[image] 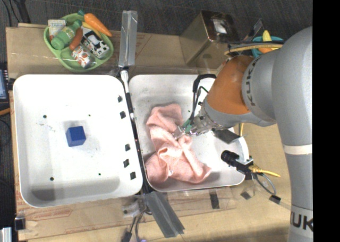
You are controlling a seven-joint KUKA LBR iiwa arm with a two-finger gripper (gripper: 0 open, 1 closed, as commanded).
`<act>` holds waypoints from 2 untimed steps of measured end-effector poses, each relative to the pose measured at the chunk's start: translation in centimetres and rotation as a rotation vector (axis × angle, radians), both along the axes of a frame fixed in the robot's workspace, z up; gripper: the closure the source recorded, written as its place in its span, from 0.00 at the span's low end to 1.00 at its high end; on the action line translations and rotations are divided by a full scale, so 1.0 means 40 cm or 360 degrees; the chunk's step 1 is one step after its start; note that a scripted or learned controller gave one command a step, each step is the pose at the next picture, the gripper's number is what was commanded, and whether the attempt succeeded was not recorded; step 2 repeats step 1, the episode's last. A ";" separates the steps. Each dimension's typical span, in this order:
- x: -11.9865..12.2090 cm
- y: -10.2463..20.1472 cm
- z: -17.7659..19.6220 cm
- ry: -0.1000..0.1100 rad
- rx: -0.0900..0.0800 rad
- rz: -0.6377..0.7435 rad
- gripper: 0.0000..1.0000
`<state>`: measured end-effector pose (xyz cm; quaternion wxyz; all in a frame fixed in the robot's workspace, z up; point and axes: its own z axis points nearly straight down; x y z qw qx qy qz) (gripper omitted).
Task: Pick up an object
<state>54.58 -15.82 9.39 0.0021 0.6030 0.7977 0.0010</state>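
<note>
A crumpled pink cloth (172, 148) lies in the right bin (159, 84), spreading from its middle toward the front wall. My gripper (187, 128) is low over the cloth's right upper edge, right at the fabric, with the grey arm and orange band reaching in from the right. The cloth looks bunched up just under the gripper. A blue cube (76, 135) sits alone in the left bin (32, 182), a little left of its middle, far from the gripper.
A green bowl (64, 59) of toy food, with an orange carrot, stands behind the left bin. A brown cardboard box (204, 36) stands behind the right bin. A metal divider bar (127, 34) runs between the bins at the back.
</note>
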 end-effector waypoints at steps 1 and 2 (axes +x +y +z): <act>0.059 0.181 0.244 0.0007 0.0001 -0.0045 1.00; 0.059 0.181 0.244 0.0007 0.0001 -0.0045 1.00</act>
